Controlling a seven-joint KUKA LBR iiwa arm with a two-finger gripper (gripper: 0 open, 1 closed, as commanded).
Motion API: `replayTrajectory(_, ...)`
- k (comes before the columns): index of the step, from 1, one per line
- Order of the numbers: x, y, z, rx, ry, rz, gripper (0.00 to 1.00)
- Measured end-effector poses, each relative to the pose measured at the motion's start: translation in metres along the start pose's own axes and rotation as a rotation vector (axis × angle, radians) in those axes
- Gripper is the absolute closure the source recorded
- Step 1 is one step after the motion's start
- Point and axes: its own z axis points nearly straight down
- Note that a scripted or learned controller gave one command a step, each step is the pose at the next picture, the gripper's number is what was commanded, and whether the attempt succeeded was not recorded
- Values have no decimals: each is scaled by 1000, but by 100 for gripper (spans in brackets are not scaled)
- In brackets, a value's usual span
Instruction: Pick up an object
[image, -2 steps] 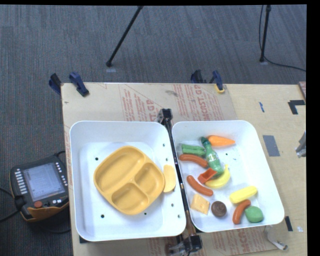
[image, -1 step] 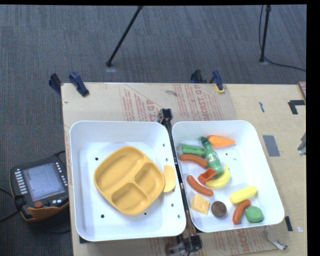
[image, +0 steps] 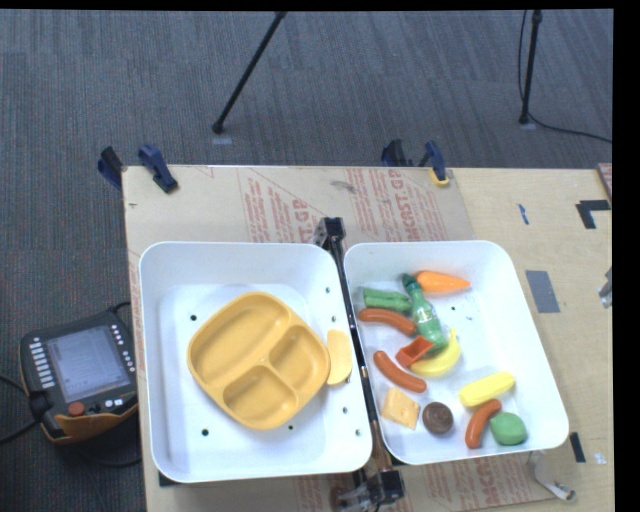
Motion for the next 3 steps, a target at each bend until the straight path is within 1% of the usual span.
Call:
replayTrajectory(1, 39, -5, 78, -12, -7, -392, 100)
replayTrajectory(3, 40, -4, 59, -10, -7, -393, 100)
